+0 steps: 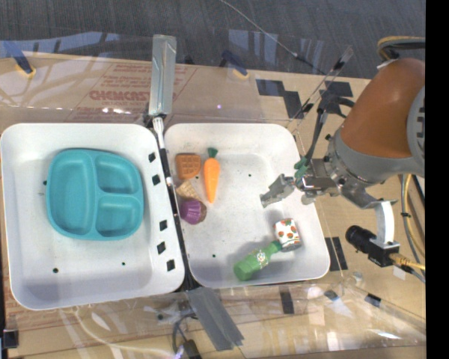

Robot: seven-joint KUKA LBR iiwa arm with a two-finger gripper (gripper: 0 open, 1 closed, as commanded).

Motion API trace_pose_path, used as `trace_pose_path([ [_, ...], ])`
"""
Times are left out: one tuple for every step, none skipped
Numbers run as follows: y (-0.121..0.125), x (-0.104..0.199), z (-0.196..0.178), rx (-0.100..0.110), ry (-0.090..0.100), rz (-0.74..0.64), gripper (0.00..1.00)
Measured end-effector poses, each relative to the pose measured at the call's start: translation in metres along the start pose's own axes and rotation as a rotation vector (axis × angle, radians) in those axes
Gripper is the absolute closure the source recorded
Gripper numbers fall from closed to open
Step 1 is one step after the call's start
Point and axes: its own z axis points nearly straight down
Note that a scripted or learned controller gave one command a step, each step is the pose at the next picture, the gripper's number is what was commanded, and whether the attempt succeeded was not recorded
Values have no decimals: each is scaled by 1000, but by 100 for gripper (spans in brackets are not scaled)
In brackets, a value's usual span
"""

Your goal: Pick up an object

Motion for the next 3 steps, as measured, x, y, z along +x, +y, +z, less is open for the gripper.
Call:
trace_pose_path([
  [18, -52, 92, 9, 1, 44, 0],
  [2, -48, 175, -4, 0, -282, 0],
  [3, -49, 164, -5, -2, -285, 100],
])
